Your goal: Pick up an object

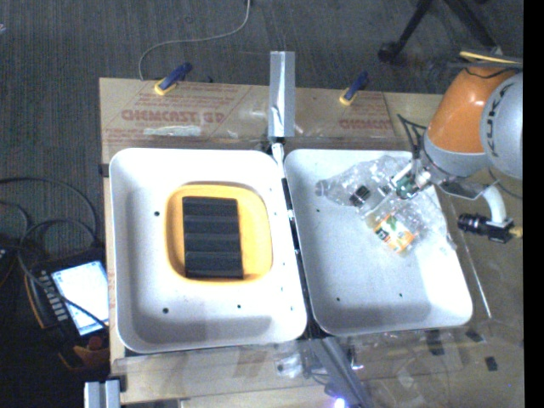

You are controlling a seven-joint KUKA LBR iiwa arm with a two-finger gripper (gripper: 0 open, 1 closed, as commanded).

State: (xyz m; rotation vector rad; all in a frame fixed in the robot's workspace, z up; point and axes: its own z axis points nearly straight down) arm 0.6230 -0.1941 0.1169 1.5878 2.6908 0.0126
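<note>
Clear plastic packet [387, 202] lies crumpled in my right bin [382, 304], toward two o'clock. A yellow tray [219, 232] fills the left bin [136, 228]. I cannot tell the gripper's state.

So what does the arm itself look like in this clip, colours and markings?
The arm is a rounded, glossy casing: a big orange section beside light grey, with dark KUKA lettering on the grey at the frame's right edge. A white curved piece with a small black cylindrical part sits below it. The tool's details are too small to tell.
</note>
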